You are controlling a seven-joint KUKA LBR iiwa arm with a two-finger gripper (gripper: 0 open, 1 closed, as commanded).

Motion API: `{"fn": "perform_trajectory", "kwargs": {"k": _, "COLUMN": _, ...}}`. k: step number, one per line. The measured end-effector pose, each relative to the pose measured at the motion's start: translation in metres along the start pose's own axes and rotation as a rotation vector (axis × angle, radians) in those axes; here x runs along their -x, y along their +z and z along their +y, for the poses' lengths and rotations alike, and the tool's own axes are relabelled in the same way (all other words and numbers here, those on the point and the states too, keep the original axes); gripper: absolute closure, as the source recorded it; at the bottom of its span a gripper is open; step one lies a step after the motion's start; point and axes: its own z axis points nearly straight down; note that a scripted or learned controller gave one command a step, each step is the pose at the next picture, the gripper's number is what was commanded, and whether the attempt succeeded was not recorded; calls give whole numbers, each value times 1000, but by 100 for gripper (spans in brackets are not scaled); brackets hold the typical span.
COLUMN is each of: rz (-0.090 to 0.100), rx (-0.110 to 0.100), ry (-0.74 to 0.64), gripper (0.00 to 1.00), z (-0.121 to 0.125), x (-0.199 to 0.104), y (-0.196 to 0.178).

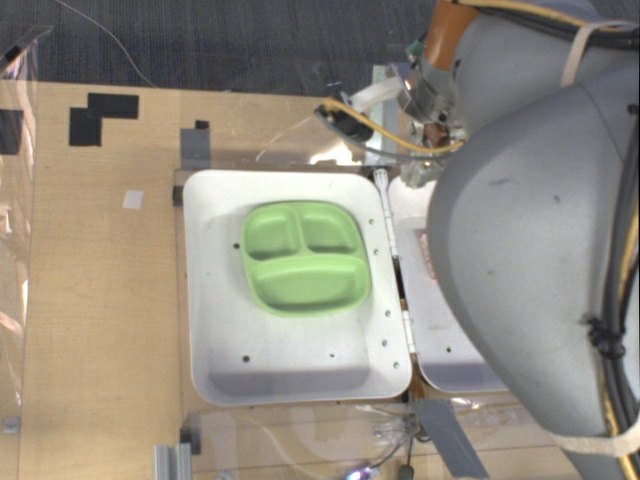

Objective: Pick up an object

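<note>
Across the right of the surface point(90, 268) the grey arm point(540, 228) bulks over the right bin point(440, 368). Two white bins sit side by side; the left bin point(215, 298) holds one green divided plate point(303, 256), lying flat near its middle, long axis across the bin. The claw point(425, 103) hangs by the bins' far edge; I cannot tell its state. From there the plate lies nearer the camera and leftward.

A wooden table point(90, 298) carries black tape marks point(100, 116) near its far left corner and a small pale square point(133, 200) beside them. Dark carpet point(200, 23) lies beyond its far edge.
</note>
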Motion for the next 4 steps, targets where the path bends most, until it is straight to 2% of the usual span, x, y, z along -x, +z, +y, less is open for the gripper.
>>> {"fn": "perform_trajectory", "kwargs": {"k": 1, "rz": 0, "rx": 0, "ry": 62, "gripper": 100, "z": -33, "x": -8, "y": 27}}
{"fn": "perform_trajectory", "kwargs": {"k": 2, "rz": -1, "rx": 4, "ry": -51, "gripper": 100, "z": -51, "x": -11, "y": 22}}
{"fn": "perform_trajectory", "kwargs": {"k": 3, "rz": -4, "rx": 2, "ry": -214, "gripper": 100, "z": -127, "x": -3, "y": 116}}
{"fn": "perform_trajectory", "kwargs": {"k": 4, "rz": 1, "rx": 3, "ry": -25, "gripper": 100, "z": -54, "x": -2, "y": 31}}
